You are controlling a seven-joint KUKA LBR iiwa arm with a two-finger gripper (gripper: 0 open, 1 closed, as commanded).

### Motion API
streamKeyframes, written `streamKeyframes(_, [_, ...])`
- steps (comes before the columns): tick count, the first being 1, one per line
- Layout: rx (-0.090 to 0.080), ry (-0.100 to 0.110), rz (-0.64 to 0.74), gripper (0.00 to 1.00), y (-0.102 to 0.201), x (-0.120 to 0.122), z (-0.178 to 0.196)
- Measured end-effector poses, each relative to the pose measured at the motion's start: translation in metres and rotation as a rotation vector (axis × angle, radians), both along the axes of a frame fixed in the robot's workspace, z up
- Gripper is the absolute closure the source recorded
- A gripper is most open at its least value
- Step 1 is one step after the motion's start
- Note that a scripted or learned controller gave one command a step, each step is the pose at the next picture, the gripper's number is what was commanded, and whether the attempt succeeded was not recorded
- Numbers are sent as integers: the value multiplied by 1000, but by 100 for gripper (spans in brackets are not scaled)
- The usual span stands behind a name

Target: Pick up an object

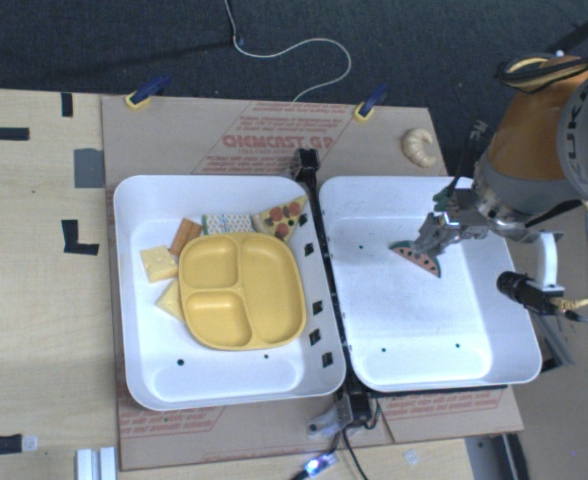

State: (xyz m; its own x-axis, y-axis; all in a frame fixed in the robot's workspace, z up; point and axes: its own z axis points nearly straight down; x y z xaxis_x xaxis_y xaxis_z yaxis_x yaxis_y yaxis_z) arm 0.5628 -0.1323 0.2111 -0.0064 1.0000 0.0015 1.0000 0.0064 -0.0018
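Hovering in right bin (474,363): gripper (433,240), fingers pinching patterned wedge (419,258), long axis running 10-to-4, wide end toward 4 o'clock.

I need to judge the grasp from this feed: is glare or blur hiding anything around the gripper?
Camera view: lighting is even and soft, with no harsh glare on the right white bin; the image is slightly soft overall, so the gripper and the small triangular patterned piece beneath it blur together, contact unclear.
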Motion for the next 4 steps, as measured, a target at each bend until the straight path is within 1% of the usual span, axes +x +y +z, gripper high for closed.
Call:
streamKeyframes(1, [1, 0, 1, 100, 58, 9, 9])
streamKeyframes(2, [1, 1, 1, 100, 121, -3, 13])
streamKeyframes(3, [-1, 0, -3, 100, 142, -2, 23])
streamKeyframes(4, [-1, 1, -5, 100, 143, -4, 22])
